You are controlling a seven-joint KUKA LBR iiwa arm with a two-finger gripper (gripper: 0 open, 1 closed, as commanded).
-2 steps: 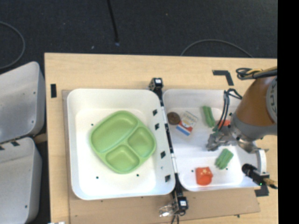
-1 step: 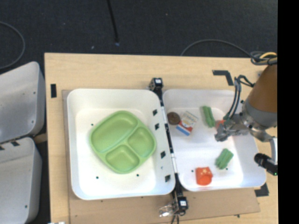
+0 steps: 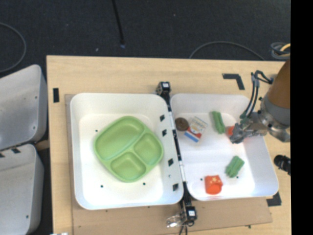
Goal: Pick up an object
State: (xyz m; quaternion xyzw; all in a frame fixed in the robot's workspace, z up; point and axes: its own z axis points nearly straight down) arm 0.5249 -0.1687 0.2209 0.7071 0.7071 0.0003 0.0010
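Tool [image 3: 236,133] low in right bin [image 3: 254,185]; beside orange piece [image 3: 229,130].

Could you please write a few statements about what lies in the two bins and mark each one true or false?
1. The green divided plate lies in the left bin. True.
2. The red object sits on the plate. False: it lies in the right bin, near its front wall.
3. The hand is over the right bin. True.
4. The brown round object lies outside both bins. False: it is in the right bin, near the divider.
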